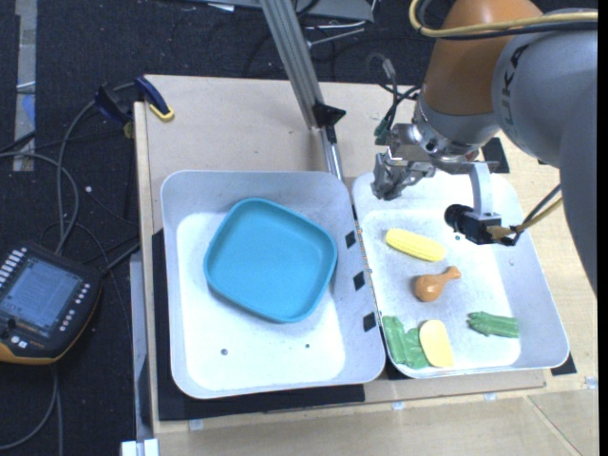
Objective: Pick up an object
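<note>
Yellow corn cob lies just below the gripper (finger state unclear); drumstick and green pieces beyond the cob.

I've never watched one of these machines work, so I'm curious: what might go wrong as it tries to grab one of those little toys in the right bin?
1. The gripper hovers near the right bin's far-left corner, off the corn cob, so it may close on nothing.
2. The yellow piece touches the green piece; grabbing one may nudge the other.
3. The drumstick looks rounded and could slip.
</note>
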`<state>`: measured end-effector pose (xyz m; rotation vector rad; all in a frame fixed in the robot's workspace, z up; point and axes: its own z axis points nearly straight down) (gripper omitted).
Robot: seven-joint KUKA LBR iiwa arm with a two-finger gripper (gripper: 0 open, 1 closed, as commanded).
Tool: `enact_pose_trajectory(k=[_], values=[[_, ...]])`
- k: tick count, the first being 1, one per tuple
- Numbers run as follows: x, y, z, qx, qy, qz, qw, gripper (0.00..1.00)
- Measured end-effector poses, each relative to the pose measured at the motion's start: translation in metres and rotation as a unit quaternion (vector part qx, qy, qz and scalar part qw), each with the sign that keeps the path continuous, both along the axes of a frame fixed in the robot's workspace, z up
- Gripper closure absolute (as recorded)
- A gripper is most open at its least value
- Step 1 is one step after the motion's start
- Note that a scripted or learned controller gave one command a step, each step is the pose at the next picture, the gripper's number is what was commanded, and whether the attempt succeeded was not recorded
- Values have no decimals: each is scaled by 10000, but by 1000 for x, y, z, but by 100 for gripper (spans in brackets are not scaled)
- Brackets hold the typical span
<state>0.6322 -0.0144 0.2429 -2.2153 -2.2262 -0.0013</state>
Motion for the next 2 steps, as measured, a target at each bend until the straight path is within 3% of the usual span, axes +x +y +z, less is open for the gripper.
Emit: enact_pose_trajectory(k=[2], values=[[-51,113,3,0,1,0,10000,100]])
